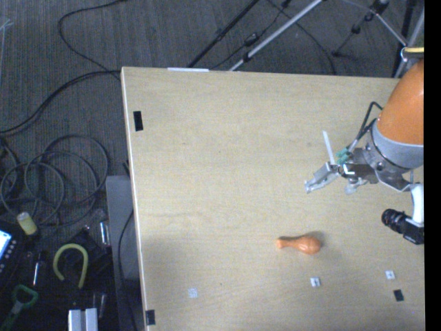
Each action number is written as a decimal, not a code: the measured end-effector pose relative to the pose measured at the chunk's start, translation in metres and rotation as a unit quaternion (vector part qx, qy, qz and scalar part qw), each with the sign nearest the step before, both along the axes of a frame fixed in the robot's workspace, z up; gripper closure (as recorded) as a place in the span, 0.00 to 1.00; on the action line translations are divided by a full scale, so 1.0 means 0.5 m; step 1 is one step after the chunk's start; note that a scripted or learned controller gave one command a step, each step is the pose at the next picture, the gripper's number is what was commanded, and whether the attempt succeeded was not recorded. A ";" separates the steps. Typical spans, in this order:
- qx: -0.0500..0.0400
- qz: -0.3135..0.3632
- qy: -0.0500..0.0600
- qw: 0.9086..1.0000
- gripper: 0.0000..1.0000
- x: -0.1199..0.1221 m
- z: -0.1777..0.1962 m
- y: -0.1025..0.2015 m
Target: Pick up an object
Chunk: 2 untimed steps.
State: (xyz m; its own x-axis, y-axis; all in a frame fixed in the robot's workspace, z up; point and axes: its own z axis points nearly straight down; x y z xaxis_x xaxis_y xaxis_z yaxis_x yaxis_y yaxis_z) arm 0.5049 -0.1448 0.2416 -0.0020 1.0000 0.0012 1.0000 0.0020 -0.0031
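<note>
Orange pear-shaped object (300, 244) lies crosswise on the worktop (220, 157), below and slightly left of the gripper (324, 164), which is spread open, holding nothing.

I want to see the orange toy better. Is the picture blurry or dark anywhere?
In the camera view, the orange toy looks soft and a bit blurry; the hand is fuzzy too; the wooden table is evenly lit, dimmer at its lower left.
</note>
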 end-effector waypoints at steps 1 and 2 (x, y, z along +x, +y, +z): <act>-0.001 0.036 0.000 0.999 0.00 0.159 -0.166 -0.056; -0.001 0.030 -0.001 1.000 0.00 0.274 -0.221 -0.156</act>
